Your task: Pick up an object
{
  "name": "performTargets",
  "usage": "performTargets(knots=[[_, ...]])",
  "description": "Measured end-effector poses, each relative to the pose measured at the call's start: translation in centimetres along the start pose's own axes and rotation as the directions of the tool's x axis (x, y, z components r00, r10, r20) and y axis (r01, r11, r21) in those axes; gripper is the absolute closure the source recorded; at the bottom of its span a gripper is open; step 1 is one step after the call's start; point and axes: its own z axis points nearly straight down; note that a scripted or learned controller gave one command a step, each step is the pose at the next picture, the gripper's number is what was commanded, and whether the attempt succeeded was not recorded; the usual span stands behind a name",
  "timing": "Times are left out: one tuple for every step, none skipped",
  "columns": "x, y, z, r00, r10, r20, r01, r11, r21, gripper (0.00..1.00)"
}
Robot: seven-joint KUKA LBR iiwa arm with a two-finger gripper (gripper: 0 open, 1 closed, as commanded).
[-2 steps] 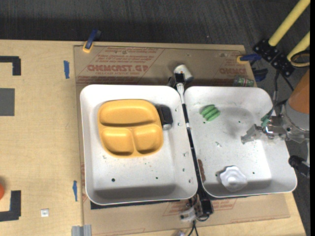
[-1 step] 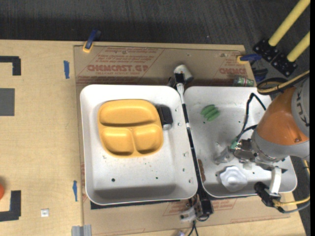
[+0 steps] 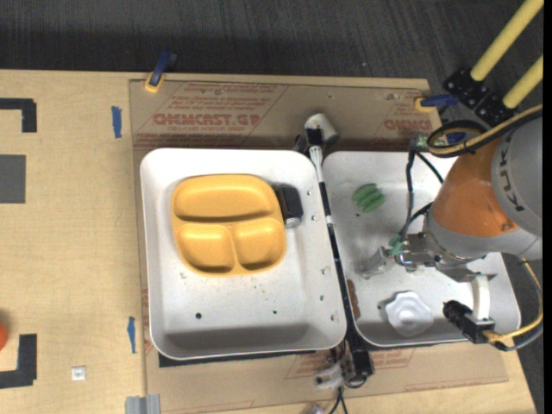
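The grey arm with its orange band (image 3: 470,198) is reaching in from the right and hanging low over the right bin (image 3: 345,231). Its pincer (image 3: 379,261) is sitting near the middle of that bin's floor, pointing left; whether it is released or clenched I cannot tell, and nothing is showing inside it.

Three candidates are lying about. A small green object (image 3: 368,197) is resting on the right bin's floor, up toward the far wall and apart from the pincer. A white crumpled-looking object (image 3: 405,310) is lying near the front wall, below and slightly right of the pincer, also apart from it. In the left bin (image 3: 159,257) a yellow divided tray (image 3: 229,222) is taking up the upper middle, with a small dark object (image 3: 289,203) touching its right edge.

Judging by this, the step in hand is the approach: the arm is lowering or searching inside the right bin and no grasp is being made yet. The pincer seems to be settling over bare floor between the green and white things, so the next move is calling for a shift toward one of them, a descent squarely over it, and a firm close before lifting
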Motion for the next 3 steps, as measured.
performTargets(knots=[[0.1,0.1,-1.0,1.0,0.0,-0.002,0.0,1.0,-0.001,1.0],[3.0,-1.1,-9.9,0.967,0.253,0.0,-0.253,0.967,0.002,1.0],[-3.2,-1.9,-11.4,0.9,0.436,0.001,-0.436,0.9,0.003,1.0]])
